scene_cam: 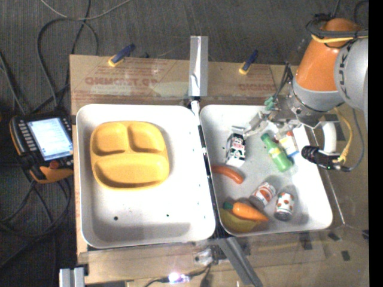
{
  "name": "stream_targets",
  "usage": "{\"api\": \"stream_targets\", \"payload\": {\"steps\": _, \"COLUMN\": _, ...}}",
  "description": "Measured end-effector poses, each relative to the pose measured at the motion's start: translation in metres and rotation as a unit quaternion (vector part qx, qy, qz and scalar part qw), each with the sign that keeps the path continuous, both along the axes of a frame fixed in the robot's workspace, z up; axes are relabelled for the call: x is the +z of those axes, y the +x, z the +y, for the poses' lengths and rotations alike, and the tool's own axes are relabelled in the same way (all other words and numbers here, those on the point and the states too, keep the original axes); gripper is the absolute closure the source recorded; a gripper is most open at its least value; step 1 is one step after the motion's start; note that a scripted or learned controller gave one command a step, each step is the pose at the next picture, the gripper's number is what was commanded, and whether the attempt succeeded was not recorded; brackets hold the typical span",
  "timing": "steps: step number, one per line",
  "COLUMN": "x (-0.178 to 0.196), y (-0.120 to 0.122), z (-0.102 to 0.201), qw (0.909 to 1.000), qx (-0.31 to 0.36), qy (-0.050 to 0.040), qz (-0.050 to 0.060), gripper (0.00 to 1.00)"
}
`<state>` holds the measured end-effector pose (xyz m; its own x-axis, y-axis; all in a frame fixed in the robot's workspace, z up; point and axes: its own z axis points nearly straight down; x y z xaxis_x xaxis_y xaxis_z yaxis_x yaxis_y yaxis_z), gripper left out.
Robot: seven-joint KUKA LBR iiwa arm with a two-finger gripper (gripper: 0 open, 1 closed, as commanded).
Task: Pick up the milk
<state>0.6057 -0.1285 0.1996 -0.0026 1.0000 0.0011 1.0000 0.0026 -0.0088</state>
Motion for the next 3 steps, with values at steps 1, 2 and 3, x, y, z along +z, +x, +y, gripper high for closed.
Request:
{"api": "stream_targets", "payload": {"steps": 1, "x": 0.012, "y": 0.004, "z": 0.0, "qw": 0.9998, "qx": 0.019, "qy": -0.0006, "qz": -0.001, "gripper": 0.0}}
{"api": "stream_targets", "payload": {"steps": 2, "x": -0.105, "y": -0.002, "z": 0.016, "qw": 0.9973, "qx": 0.074, "qy": 0.0008, "qz": -0.001, "gripper": 0.0}}
{"api": "stream_targets", "payload": {"steps": 3, "x": -0.1, "y": -0.003, "z": 0.016, "qw": 0.9973, "qx": 0.073, "qy": 0.0019, "qz": 0.002, "gripper": 1.0}}
